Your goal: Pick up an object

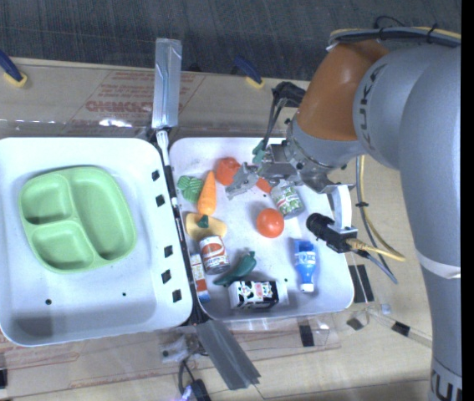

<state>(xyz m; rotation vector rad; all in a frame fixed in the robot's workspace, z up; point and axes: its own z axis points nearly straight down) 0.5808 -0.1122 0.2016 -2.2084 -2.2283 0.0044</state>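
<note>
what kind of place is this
Most likely a robot lab bench for grasping tests: two white bins clamped side by side, toy food like a carrot, and a grey arm's gripper reaching in.

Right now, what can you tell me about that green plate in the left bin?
The green plate is a pale green, plastic-looking tray with rounded corners, split by raised ridges into three compartments: two smaller ones on the left and one long one on the right. It lies flat and right way up, turned slightly askew, on the floor of the left white bin, toward its upper left part. All three compartments look bare. It appears to touch just the bin floor, and it sits well away from the gripper in the other bin.
</note>
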